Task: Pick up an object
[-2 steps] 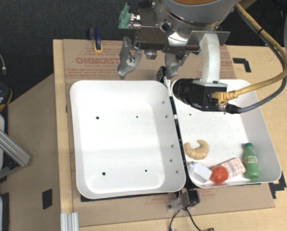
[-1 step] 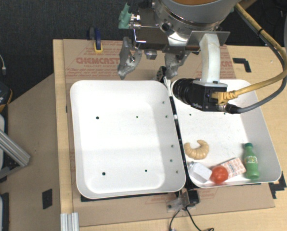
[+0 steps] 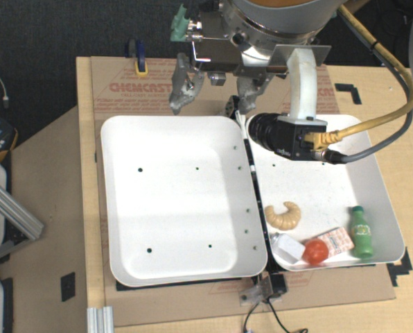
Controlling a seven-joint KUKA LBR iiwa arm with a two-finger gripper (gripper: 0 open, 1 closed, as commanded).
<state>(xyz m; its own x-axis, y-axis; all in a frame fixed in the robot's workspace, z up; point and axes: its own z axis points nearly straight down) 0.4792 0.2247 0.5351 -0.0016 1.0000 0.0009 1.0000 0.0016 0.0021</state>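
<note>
Bench: brown cardboard sheet [image 3: 89,186] with red print along its far edge, dark carpet beyond; a blue and yellow clamp [image 3: 140,57] stands at the far left corner.
Left bin [image 3: 123,207]: shallow white plastic with rounded corners, four small dark dots on its floor.
Right bin [image 3: 380,193]: same white plastic, finely speckled; its far part is covered by the arm's hardware.
Arm [image 3: 283,2]: grey shell with an orange band, cut off by the top edge, so the upper body is out of frame.
Gripper [image 3: 210,92]: grey metal, hanging above the cardboard just past the far rims of the bins; two fingers [image 3: 182,89] show well apart with nothing between them.
Black unit [image 3: 286,137]: rounded dark housing under a white curved bracket, with a tan hose [image 3: 380,116] running off right; what it is stays hard to tell.
Croissant [image 3: 284,216]: tan, ridged, curved, in the right bin near the divide.
Tomato [image 3: 316,251]: red, round, glossy, touching a white packet [image 3: 288,248] whose shape is unclear.
Red-print wrapper [image 3: 338,240]: flat, between tomato and bottle.
Green bottle [image 3: 361,232]: small, lying near the right rim.
</note>
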